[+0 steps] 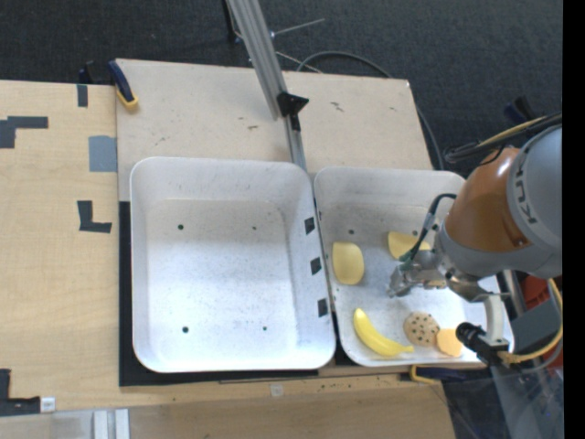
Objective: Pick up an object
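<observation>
The small yellow wedge-shaped plastic piece (399, 243) is lying in the right white bin (366, 186) just beside the pincer (402, 282), whose state I cannot tell, and it is looking light, stiff and slick, best pinched across its narrow sides.

The big grey arm with the orange band (512, 213) runs off the right side, so its far end is cut off. It covers part of the right white bin (366, 186) and part of a pale yellow piece (400, 243). The hand (404, 282) is small and blurry, with its tips hard to make out.
</observation>
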